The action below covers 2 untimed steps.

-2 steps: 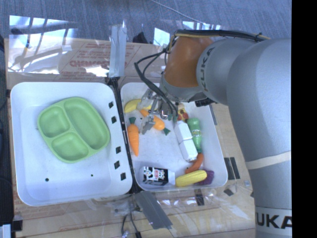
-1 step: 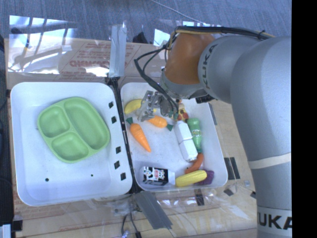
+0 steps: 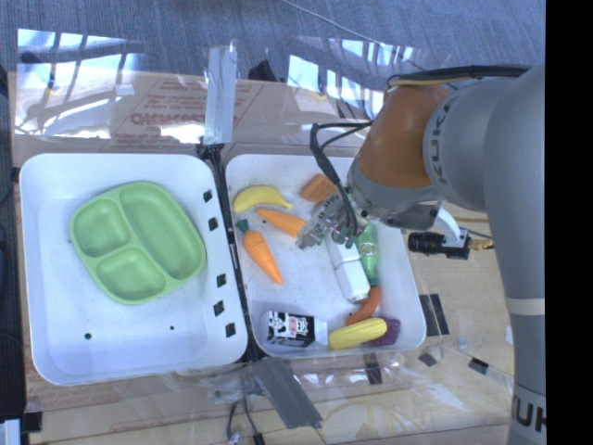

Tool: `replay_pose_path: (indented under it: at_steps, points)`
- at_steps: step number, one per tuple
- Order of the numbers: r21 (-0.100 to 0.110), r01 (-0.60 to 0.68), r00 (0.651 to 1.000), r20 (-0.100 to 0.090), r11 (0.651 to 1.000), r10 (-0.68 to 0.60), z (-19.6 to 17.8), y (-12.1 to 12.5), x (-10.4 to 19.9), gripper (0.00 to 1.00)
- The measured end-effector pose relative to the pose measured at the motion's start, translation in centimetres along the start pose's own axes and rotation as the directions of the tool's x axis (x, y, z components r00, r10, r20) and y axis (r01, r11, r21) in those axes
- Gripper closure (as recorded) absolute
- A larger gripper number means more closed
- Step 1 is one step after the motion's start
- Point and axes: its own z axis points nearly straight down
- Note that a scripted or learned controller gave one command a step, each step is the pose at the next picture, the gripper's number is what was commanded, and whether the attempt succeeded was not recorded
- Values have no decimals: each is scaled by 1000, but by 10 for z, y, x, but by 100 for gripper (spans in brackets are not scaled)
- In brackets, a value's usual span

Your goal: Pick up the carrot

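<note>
In the right bin (image 3: 278, 170) the carrot (image 3: 262, 256) lies near its left wall, just left of the gripper (image 3: 320, 233) (whether its jaws are released or clenched I cannot tell), below a banana (image 3: 260, 197).

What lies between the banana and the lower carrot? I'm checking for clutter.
In the camera view, a second carrot lies between the banana and the lower carrot.
</note>
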Motion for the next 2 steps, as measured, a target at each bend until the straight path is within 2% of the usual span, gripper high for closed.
replay_pose_path:
  at_steps: [1,2]
  points:
    - [1,-115,993,-4,993,115,48,-32,93,100]
    - [-7,-285,959,1,959,285,-55,64,128,100]
